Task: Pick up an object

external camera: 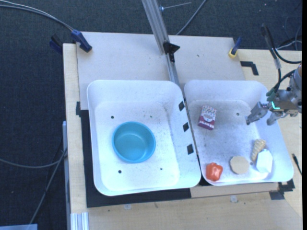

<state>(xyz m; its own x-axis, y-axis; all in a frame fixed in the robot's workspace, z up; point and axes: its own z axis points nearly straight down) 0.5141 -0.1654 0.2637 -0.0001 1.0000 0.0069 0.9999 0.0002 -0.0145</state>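
At the right bin's (225,91) far right rim: gripper (262,117), fingers spread apart, nothing between them, tips hanging above the bin floor near the wall.

Left of the gripper, well apart, toward the bin's middle: carton (207,117), small, white and maroon, lying flat on the floor.

Below the gripper, near the bin's front right corner, a cluster:
- corn (258,148), pale yellow, ridged, lying at a slant.
- white piece (264,161), touching the corn's lower end, against the right wall. What it is I cannot tell.
- cookie (239,165), round, tan, just beside the white piece on its left.
- pepper (214,171), red-orange, further left along the front wall, near the divide between the bins.

Far left of the gripper, across the divide: left bin (128,91), holding one bowl (134,141), blue, upright, sitting left of that bin's centre.

Beyond both bins, up and left of the gripper: metal pole (155,17), slanting down to the gap between the bins.

Under everything: bench (129,50), pale board, with a blue clamp (80,40) at the far left corner and a yellow clamp (233,50) at the far right.
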